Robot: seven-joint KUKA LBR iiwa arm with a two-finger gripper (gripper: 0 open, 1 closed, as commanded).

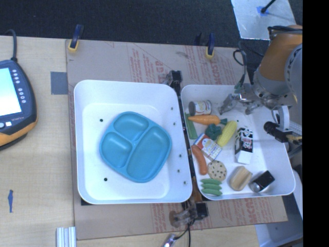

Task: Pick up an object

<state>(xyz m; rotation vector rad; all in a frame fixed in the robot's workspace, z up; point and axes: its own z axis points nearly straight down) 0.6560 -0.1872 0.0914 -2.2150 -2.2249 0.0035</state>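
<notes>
Looking down at the bench, I see two white bins side by side. The left bin (pixel 82 138) holds a blue divided plate (pixel 135 146), lying flat near its middle. The right bin (pixel 280 187) carries the jumble of small things I can choose from.

The arm (pixel 280 60) reaches in from the right, its orange band above the wrist, and the gripper (pixel 237 101) hangs over the far part of the right bin with its two fingers spread apart and nothing between them. One fingertip points toward the left, near a small tin can (pixel 201 107) at the far left of that bin.

Just nearer than the can lies a carrot (pixel 204 120), with a corn cob (pixel 226 133) tilted beside it and a dark green piece (pixel 213 131) between them. A small milk carton (pixel 244 144) with black patches lies to the right of the corn. Nearer still I see a cookie (pixel 217 170), a green pea pod (pixel 211 186), a bread roll (pixel 239 178) and a black and silver object (pixel 262 181) at the near right corner.

A handheld pendant (pixel 13 102) rests on the bench, well to the left of the bins.
</notes>
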